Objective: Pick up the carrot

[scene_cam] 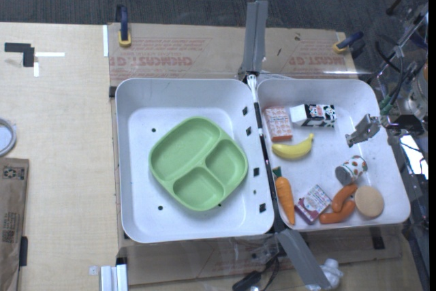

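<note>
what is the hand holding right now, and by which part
Nothing. The hand hangs at the right bin's right side, nothing between its fingers; the carrot lies apart, by that bin's left wall.

Upside-down red print, unreadable, on the cardboard sheet (204, 51) behind the bins

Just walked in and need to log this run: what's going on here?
A robot arm reaches in from the right, its claw over the right bin, near the can. It holds nothing. The carrot it should pick lies untouched at that bin's left wall. The left bin holds a green divided plate.
</note>
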Robot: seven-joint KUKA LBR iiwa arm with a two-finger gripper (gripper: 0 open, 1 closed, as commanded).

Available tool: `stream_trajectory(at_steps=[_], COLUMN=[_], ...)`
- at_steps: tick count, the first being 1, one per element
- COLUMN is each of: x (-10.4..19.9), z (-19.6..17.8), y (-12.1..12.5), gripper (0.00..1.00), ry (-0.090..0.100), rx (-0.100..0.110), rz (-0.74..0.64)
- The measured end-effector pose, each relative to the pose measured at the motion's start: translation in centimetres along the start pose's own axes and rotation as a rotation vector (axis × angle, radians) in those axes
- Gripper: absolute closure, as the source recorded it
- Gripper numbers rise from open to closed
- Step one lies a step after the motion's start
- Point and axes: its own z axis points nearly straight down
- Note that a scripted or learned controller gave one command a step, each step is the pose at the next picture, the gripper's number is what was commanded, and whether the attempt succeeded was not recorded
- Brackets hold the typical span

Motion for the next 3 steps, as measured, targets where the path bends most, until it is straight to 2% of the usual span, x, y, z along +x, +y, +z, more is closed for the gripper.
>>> stream_trajectory(at_steps=[1, 2, 3], x=[9.1, 4.5, 4.1], z=[9.0, 18.3, 18.9], y=[-1.2, -2.0, 3.7], gripper=[0.0, 0.0, 0.0], ry=[0.0, 0.003, 0.0], rx=[0.001, 0.002, -0.005], rz=[-0.021, -0.259, -0.791])
